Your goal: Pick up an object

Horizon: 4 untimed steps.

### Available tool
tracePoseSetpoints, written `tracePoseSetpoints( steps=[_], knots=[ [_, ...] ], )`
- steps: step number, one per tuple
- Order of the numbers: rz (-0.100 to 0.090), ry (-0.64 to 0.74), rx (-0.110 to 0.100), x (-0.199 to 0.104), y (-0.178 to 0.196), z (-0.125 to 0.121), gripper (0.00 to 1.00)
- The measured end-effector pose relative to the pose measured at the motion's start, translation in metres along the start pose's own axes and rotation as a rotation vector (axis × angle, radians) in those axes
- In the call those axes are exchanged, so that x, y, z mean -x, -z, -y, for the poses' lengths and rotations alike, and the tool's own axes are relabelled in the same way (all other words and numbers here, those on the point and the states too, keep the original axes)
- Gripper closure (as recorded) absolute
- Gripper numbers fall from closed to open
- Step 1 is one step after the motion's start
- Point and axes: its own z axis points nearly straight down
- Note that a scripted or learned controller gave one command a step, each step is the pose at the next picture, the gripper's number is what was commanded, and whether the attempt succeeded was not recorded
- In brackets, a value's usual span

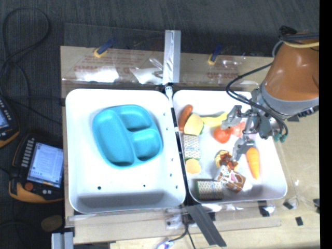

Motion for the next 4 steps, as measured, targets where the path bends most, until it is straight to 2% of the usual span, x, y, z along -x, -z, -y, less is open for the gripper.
tracePoseSetpoints(
  steps=[1,2,3,4],
  knots=[
    [0.000,-0.182,0.001,0.000,-0.131,0.024,0.00],
    [0.001,-0.262,0.001,0.015,-0.050,-0.040,0.00],
    [0.000,-0.444,-0.001,0.119,-0.137,-0.020,0.00],
    [0.015,-0.443,-0.004,0.123,-0.120,-0.019,1.00]
  ],
)
